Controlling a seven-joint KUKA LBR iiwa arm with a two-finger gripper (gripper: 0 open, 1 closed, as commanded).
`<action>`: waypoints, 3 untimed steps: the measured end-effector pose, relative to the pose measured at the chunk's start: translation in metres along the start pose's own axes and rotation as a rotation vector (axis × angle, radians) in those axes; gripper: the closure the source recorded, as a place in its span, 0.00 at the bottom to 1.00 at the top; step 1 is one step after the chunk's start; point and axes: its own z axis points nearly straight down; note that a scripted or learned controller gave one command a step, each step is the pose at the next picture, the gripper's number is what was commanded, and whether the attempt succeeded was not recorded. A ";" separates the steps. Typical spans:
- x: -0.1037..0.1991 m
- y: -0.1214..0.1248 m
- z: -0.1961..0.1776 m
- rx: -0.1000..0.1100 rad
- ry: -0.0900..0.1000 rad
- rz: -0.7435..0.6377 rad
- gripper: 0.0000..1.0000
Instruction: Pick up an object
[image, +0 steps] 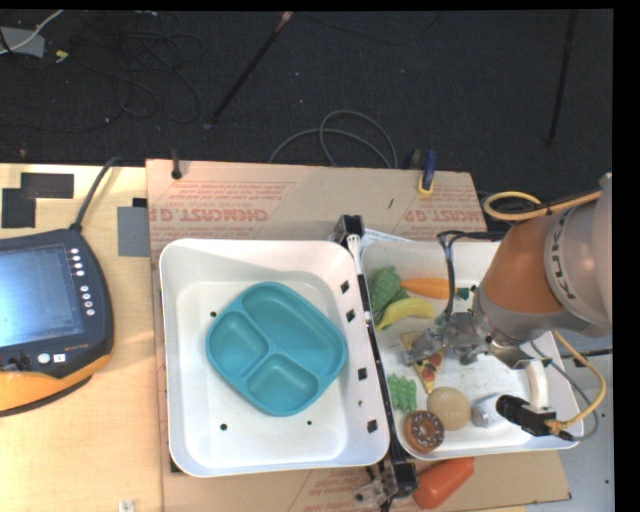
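Observation:
My gripper (436, 346) hangs low in the right bin (560, 432), near its middle, with the arm coming in from the right. It sits just below a yellow banana (405, 312) and just above a small pizza slice (428, 376). Behind the banana lie a green broccoli (385, 285) and an orange carrot (428, 287). Toward the bin's front are a green leafy piece (402, 392), a beige bun (450, 408), a chocolate donut (424, 430) and a small grey piece (484, 411). Nothing is visibly held.
The left bin (190, 400) holds a teal divided plate (276, 346). An orange-red toy (442, 482) lies outside the right bin's front edge. A tablet-like pendant (45, 305) rests on the bench at far left.

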 end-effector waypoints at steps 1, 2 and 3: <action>0.000 -0.033 -0.002 -0.006 -0.002 0.000 0.00; -0.015 0.041 -0.002 -0.009 -0.003 -0.002 0.00; 0.042 0.027 -0.001 -0.002 -0.003 -0.002 0.00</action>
